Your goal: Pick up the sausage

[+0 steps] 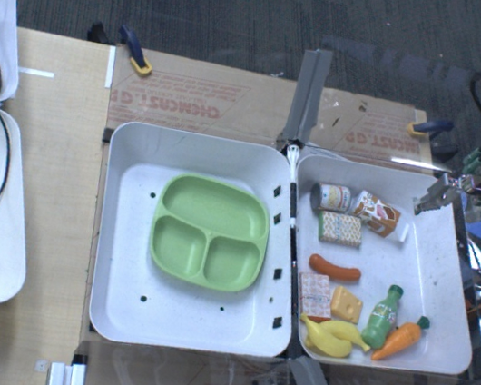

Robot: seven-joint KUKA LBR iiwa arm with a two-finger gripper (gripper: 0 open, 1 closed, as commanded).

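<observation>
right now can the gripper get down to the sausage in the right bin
Probably yes. The sausage lies flat with bare bin floor around it, apart from the green packet above and the cracker packet below. The gripper sits at the bin's upper right edge, with nothing between.

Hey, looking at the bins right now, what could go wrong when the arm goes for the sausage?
Two likely risks. The sausage lies in the crowded right bin, close above the cracker packet and cheese wedge, so the hand may nudge or catch those instead. The sausage is also round and smooth-looking, so it could roll or slip out of a pinch. The hand sits near the bin's far right corner, so it has to cross the bin first.
</observation>
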